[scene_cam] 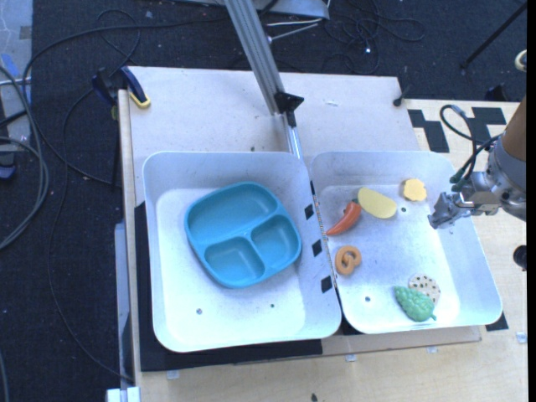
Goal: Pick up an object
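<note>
The right bin (pixel 469 249) holds several small toy foods: a red-orange chili (pixel 344 219), a yellow lemon-like piece (pixel 378 203), an orange-yellow lump (pixel 414 191), a brown pretzel ring (pixel 347 260), a speckled cookie (pixel 425 287) and a green leafy piece (pixel 415 304). My gripper (pixel 441 216) hangs over the right side of this bin, to the right of the yellow piece and the orange lump. Nothing shows between its fingers.
The left bin (pixel 167 308) carries a blue three-compartment tray (pixel 242 234). A metal pole (pixel 260 48) slants down from the top to the bins' shared wall. Black cables lie on the dark floor to the left and behind the bench.
</note>
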`<state>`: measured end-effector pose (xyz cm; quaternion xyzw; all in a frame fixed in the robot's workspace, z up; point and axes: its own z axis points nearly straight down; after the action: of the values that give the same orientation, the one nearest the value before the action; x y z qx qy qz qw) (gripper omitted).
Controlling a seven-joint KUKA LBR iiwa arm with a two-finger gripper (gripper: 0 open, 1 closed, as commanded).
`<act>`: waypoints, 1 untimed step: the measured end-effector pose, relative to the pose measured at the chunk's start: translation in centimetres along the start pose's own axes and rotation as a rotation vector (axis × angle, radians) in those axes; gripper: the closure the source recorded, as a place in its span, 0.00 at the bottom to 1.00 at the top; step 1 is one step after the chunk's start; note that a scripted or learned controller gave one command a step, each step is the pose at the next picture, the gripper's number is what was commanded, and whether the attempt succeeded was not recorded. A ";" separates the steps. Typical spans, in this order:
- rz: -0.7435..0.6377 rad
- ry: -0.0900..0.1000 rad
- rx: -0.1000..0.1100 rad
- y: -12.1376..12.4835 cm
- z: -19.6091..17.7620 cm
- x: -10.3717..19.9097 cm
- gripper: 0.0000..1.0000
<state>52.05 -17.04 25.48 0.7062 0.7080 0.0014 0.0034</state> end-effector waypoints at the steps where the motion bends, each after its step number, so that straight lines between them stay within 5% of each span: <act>1: -0.005 0.004 0.006 -0.6 -0.6 4.9 1.00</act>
<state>51.38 -12.11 26.09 0.7046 0.7096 0.0008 -0.0002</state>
